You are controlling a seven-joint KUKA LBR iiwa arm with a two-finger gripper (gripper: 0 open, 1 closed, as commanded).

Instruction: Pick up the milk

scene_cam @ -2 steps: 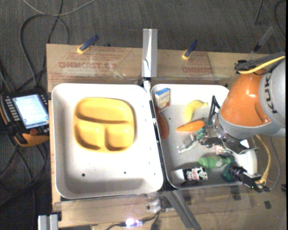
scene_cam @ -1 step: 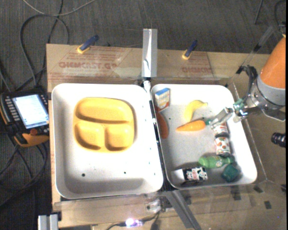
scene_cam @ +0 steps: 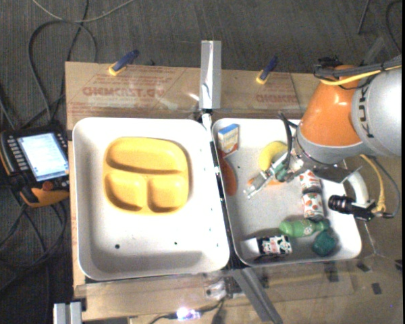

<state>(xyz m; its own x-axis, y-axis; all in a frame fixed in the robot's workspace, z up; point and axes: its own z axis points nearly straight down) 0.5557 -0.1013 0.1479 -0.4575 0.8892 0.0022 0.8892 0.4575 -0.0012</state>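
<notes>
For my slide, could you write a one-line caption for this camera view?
Overhead view: the gripper hovers in the right bin below the milk carton; a yellow tray lies in the left bin.

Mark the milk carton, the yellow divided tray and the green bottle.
small blue-and-white milk carton (scene_cam: 228, 140): camera view, front face.
yellow three-compartment plastic tray (scene_cam: 148, 174): camera view, centre divider.
green plastic bottle (scene_cam: 302, 228): camera view, body.

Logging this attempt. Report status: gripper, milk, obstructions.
Gripper mid right bin, holding nothing. Milk upright at bin's top left corner, untouched. Yellow item lies between them.
</notes>
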